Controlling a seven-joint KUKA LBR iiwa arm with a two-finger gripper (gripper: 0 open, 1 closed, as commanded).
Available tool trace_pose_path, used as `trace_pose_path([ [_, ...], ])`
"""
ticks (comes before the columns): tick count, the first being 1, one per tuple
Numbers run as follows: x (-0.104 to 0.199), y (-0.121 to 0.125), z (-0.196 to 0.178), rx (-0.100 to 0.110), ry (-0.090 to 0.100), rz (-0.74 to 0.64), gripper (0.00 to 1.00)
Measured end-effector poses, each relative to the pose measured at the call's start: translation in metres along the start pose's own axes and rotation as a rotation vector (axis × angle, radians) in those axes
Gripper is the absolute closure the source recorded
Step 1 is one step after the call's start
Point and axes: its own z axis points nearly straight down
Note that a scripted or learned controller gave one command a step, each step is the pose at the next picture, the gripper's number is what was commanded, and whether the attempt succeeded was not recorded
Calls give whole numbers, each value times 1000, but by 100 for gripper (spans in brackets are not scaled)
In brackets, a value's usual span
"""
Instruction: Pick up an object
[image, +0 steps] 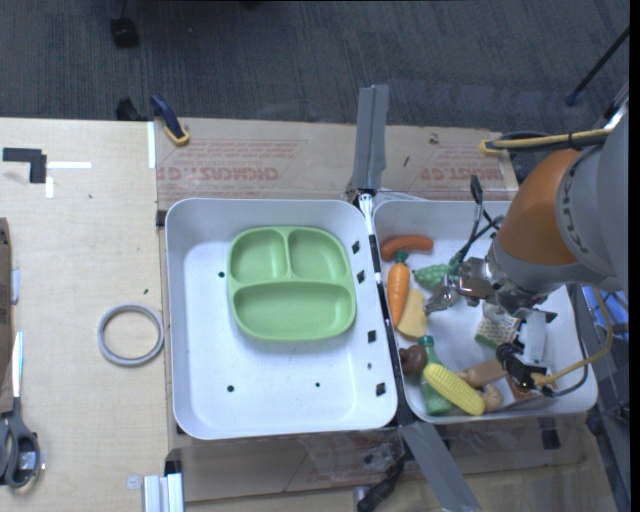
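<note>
The right bin (560, 405) holds toy food: a red sausage (406, 243), an orange carrot (398, 288), a yellow wedge (412, 314), a green leafy piece (432, 273), a yellow corn cob (453, 388), a green bottle (430, 372) and a brown piece (484, 374). My gripper (447, 292) reaches in from the right, low over the middle of this bin. Its metal tips sit just right of the carrot and the yellow wedge, below the green leafy piece. Nothing visible lies between them. The grey arm with its orange band (535, 215) covers the bin's right part.
The left bin (190, 330) bears a green divided plate (292, 282). On the bench at the left lie a grey tape ring (130, 333) and scissors (18, 440). A blue clamp (168, 118) sits at the back. Cables (530, 370) hang near the gripper.
</note>
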Motion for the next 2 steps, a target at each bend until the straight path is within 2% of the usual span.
trace_pose_path([
  [1,22,54,1,-1,-4,46,0],
  [2,21,54,-8,0,-5,43,100],
])
